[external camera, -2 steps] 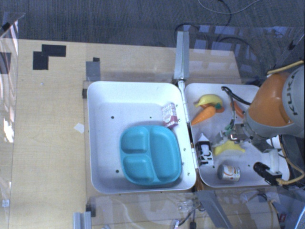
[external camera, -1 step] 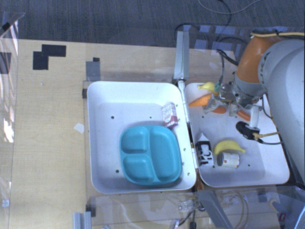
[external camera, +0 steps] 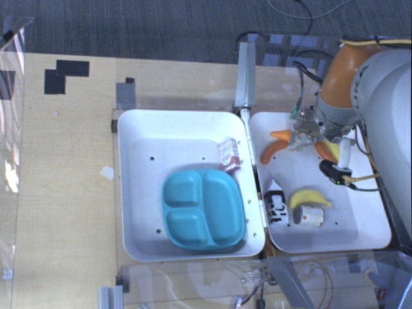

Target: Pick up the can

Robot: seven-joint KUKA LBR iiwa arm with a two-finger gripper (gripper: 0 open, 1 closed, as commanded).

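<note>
Clearly, nothing is being carried yet — the can (external camera: 311, 215) is lying on its side near the front of the right bin (external camera: 367, 237), just under the banana (external camera: 308, 199) and beside a black-and-white carton (external camera: 275, 206). The gripper (external camera: 308, 134) is being held over the far end of that bin, among orange pieces, well apart from the can; whether it is spread or pressed together cannot be told. The reach, the descent and the grasp — all are being left undone, by the look of it.
</note>
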